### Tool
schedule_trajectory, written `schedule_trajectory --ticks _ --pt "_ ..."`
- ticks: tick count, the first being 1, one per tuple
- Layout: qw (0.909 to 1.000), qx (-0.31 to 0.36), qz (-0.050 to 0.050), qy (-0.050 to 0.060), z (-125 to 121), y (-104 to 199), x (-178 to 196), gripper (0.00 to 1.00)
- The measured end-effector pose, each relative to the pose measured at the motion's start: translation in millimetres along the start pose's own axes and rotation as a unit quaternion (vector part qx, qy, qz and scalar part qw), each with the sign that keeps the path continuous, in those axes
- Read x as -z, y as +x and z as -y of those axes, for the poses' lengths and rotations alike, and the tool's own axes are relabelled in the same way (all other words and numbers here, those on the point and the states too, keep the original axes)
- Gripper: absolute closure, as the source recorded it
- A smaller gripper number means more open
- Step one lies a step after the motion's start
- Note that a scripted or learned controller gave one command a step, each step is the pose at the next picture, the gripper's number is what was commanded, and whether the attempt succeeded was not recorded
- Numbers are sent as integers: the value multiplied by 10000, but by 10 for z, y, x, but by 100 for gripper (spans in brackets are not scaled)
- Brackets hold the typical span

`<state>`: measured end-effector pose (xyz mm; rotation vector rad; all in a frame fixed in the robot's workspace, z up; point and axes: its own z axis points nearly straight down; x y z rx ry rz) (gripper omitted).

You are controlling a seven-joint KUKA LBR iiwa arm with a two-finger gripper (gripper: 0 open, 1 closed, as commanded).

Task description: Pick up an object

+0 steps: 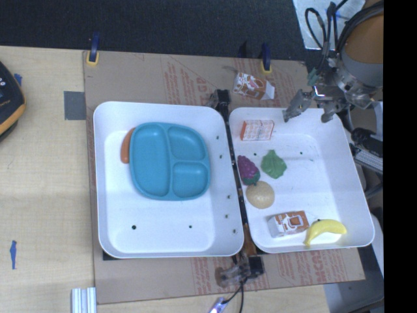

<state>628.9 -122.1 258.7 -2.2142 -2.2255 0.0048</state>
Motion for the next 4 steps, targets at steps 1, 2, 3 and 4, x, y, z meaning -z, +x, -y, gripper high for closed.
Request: schedule_trajectory --ticks 1,2,3,4 --pt "10000 0 3 7 329 25 -1678 0" --pt "10000 14 14 8 325 12 -1568 100" --pt "10000 1 2 1 1079 -48 -951 100" --pt "10000 -6 -2 -8 646 -291 -947 100"
